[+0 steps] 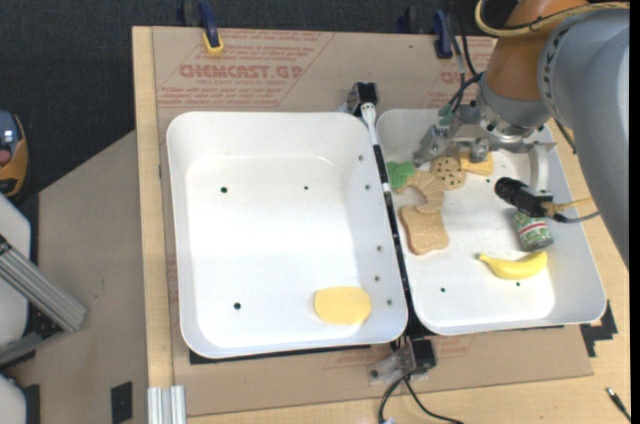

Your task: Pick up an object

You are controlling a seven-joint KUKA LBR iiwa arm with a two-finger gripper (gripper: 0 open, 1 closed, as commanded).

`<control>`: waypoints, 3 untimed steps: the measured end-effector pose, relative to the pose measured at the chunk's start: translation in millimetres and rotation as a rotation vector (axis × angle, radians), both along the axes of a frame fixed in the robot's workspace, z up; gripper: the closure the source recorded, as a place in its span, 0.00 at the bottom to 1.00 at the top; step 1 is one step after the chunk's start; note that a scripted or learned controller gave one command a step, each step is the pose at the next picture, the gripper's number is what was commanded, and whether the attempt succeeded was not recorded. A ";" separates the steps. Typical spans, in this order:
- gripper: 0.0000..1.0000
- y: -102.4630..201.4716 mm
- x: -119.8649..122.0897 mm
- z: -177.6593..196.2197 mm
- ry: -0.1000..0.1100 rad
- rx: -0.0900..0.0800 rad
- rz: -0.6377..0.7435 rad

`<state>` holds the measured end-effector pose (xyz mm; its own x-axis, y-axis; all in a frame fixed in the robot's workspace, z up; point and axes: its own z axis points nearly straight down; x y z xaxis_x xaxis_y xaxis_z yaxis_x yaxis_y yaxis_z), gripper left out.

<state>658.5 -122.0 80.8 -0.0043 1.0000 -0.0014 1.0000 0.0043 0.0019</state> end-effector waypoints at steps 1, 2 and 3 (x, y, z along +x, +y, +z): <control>0.00 15.6 -26.3 5.7 -0.001 -0.008 -0.006; 1.00 18.3 -23.9 17.8 -0.006 -0.002 -0.006; 1.00 3.7 -78.8 2.8 0.009 0.002 -0.008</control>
